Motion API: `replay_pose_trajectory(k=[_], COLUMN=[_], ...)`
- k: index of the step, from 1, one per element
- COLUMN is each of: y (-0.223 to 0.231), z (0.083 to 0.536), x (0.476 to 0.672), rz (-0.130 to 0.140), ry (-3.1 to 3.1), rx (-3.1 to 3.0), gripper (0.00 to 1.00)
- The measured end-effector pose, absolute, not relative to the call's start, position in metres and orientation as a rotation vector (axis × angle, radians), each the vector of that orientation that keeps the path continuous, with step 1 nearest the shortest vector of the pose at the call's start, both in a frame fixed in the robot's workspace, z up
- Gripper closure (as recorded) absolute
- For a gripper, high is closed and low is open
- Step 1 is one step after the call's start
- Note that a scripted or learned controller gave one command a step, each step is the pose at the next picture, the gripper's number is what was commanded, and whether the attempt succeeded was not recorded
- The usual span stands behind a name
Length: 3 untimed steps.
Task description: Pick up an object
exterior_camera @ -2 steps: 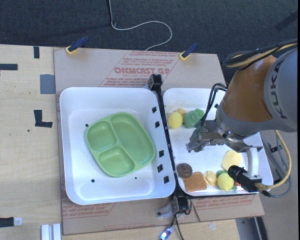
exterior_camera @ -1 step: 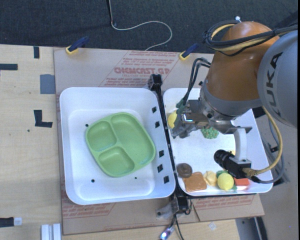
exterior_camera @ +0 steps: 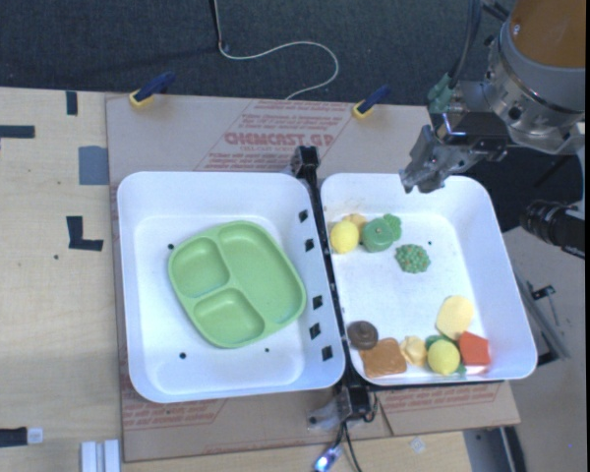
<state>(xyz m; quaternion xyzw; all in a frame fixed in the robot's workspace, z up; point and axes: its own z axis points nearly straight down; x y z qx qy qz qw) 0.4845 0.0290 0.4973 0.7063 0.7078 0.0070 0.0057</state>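
The right bin (exterior_camera: 492, 264) holds several toy foods: a yellow lemon (exterior_camera: 344, 237), a green round piece (exterior_camera: 381, 232), a green broccoli head (exterior_camera: 412, 258), a pale yellow piece (exterior_camera: 455, 314), a red block (exterior_camera: 474, 349), a yellow-green fruit (exterior_camera: 443, 357), a toast slice (exterior_camera: 383, 358) and a brown round piece (exterior_camera: 362, 334). My gripper (exterior_camera: 428, 176) hangs over the bin's far edge, up and right of the green pieces, with nothing seen between its fingers.
The left bin (exterior_camera: 143, 264) holds a green sectioned plate (exterior_camera: 236, 283). A black divider with clips (exterior_camera: 318, 264) runs between the bins. A white cable (exterior_camera: 275, 52) loops at the back. The arm (exterior_camera: 541, 57) fills the upper right.
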Motion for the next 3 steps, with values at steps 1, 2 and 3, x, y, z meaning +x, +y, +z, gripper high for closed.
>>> replay_pose_trajectory(k=[1,2,3], y=[0.090,0.041,0.107], z=[0.537,0.388,0.449], x=[0.484,0.482,0.484], rz=[0.007,-0.024,0.007], ry=[2.229,2.222,2.229], rx=[2.211,2.234,2.211], gripper=[1.00,1.00,1.00])
